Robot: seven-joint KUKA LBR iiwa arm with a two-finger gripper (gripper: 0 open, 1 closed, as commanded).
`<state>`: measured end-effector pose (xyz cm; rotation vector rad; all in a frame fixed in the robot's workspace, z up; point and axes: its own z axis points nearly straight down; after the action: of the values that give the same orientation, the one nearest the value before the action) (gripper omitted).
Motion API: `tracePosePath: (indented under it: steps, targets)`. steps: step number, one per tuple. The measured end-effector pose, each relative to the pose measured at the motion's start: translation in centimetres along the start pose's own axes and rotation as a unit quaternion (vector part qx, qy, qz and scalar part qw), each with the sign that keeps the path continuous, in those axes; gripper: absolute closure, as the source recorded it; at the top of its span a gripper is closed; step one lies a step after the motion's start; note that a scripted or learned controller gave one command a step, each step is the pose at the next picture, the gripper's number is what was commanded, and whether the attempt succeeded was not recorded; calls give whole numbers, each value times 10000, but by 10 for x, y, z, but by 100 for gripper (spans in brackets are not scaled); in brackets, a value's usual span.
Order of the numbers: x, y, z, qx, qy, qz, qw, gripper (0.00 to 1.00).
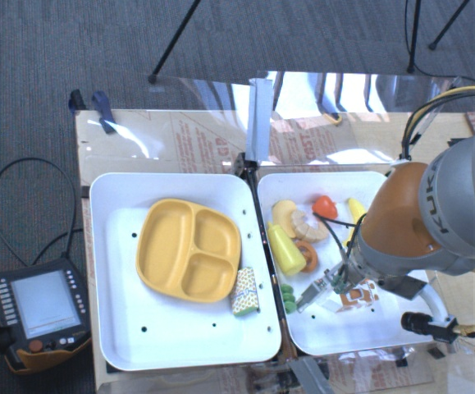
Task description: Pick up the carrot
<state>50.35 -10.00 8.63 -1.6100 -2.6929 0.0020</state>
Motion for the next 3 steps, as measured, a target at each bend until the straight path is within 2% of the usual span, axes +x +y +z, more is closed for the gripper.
tracePosePath:
  steps: [1,2,3]
  targets:
    - [-55,18,-141,-28,-28,-174,9998,0]
    - [-55,-8,-1,24,32,-752,9972,0]
    - [-55,-5,-14,2,13,-778,9970,100]
